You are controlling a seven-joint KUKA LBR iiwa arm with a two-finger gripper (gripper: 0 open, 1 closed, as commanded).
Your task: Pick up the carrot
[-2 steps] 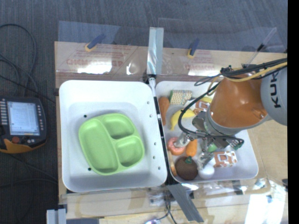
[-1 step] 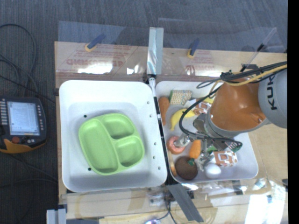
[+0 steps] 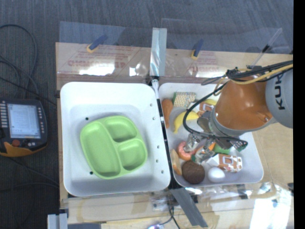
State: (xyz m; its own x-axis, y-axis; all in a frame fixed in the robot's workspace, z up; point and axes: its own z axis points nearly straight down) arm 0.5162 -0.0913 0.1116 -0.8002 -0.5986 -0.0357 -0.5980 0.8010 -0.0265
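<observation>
- Two shallow white plastic bins side by side on a bench: left bin point(image 3: 71, 142), right bin point(image 3: 255, 168).
- In the left bin, a light green plastic plate point(image 3: 113, 146) with three compartments.
- Reaching in from the right, a grey robot arm with a broad orange band point(image 3: 242, 104), low over the right bin.
- Below the band, a two-finger metal gripper point(image 3: 204, 149), down among the toy food; finger state impossible to tell, tips lost in clutter.
- Long orange toy carrot point(image 3: 167, 111) lying against the right bin's left wall, upper part, apart from the gripper.
- Just right of the carrot, a curved yellow toy banana point(image 3: 178, 121).
- Above the banana, a pale speckled square item point(image 3: 184, 98), perhaps a cracker.
- Near the bin's front edge, a dark brown round item point(image 3: 193, 172), with a white egg shape point(image 3: 216, 174) beside it.
- Well left of the bench, a black handheld control pendant point(image 3: 21, 124) with a lit screen.
</observation>
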